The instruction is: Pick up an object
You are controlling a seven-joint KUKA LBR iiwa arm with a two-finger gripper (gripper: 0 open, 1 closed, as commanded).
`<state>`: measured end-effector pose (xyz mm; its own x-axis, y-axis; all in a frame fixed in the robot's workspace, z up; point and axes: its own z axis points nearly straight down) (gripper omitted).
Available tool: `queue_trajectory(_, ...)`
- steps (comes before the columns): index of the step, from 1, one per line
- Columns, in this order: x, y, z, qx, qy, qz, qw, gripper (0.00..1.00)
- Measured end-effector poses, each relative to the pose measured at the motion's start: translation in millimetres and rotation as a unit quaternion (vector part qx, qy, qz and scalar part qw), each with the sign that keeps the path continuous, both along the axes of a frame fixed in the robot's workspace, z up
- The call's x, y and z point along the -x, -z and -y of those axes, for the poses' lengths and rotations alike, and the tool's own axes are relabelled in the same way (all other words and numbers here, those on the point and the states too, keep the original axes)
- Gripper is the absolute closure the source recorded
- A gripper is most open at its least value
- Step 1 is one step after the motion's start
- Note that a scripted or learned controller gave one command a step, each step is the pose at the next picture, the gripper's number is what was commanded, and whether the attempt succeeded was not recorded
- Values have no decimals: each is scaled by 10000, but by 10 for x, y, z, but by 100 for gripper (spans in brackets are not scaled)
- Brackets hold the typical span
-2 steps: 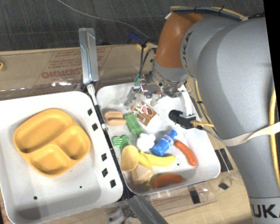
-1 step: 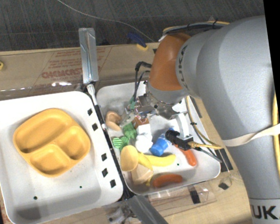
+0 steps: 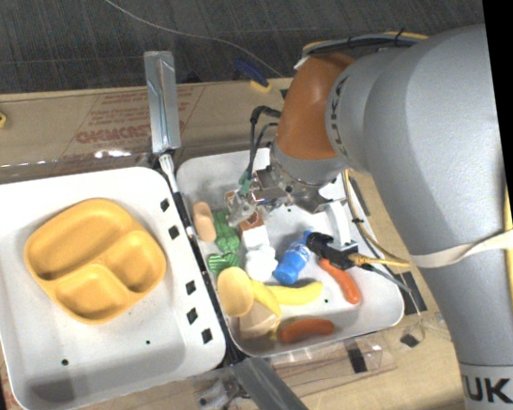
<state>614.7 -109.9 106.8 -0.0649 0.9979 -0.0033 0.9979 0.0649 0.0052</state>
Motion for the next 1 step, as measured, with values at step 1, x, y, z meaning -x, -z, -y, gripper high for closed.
queue_trajectory(1, -149, -858, -1003, -24, 1254, -27, 9921, 100)
